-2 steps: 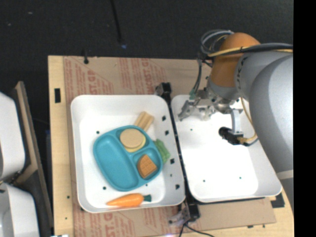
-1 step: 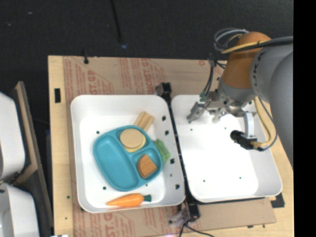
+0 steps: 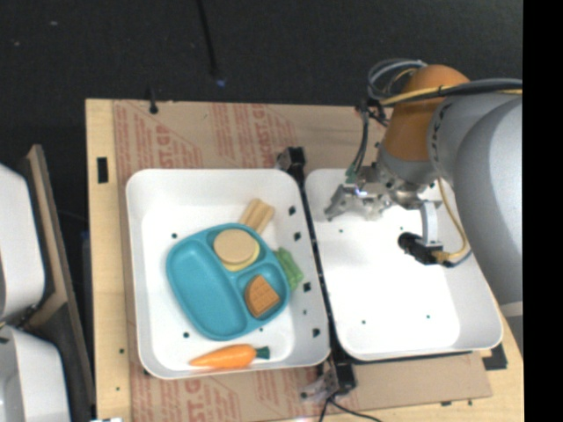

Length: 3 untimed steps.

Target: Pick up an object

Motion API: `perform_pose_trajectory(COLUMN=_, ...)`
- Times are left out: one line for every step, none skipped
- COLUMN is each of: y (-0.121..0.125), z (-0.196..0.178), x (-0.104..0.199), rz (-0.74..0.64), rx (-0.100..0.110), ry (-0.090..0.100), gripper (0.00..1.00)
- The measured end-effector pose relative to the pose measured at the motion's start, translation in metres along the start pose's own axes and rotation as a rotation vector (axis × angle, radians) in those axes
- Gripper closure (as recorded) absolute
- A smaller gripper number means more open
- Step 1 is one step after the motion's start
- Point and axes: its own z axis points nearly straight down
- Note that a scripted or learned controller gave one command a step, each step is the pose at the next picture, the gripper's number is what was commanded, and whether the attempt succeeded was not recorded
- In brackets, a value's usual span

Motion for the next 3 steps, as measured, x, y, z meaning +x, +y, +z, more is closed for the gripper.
perform_pose_trajectory(y=-0.028, z=-0.002, x=0.003, rz=0.001, rx=-0.003, ry=0.0, gripper=0.0)
perform_pose_trajectory(y=-0.071, z=-0.054, x=0.011, rz=0.001, rx=-0.007, ry=0.0, gripper=0.0)
perform_pose_trajectory(y=-0.064, z=-0.036, x=0.016, rz=0.0, rx=-0.002, ry=0.0, gripper=0.0)
